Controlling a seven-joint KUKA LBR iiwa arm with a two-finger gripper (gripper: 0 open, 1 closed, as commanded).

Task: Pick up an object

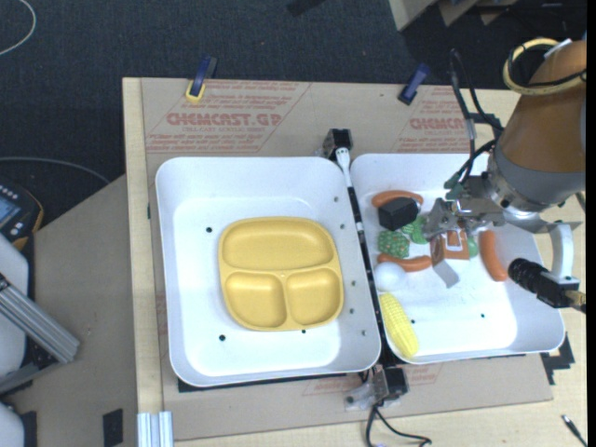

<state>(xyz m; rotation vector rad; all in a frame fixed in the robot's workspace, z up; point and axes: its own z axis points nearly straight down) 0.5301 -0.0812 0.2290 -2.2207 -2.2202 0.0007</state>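
Observation:
The right bin (521, 333) holds several toy foods. A black block (399, 213) lies on an orange curved piece (391, 196) at the back left. In front of them are a green piece (394, 244), a white ball (388, 274) and another orange curved piece (416, 264). A yellow corn cob (399, 324) lies at the front left and an orange carrot (493, 255) at mid right. My gripper (448, 248) hangs low over the bin's middle, between the green piece and the carrot. A small orange-brown item (455, 242) sits right at it.
The left bin (186, 324) holds a yellow three-compartment plate (279, 273). A black divider clamp (337, 142) sits between the bins at the back. The arm's grey body with its orange band (549, 128) hangs over the right bin's far right side.

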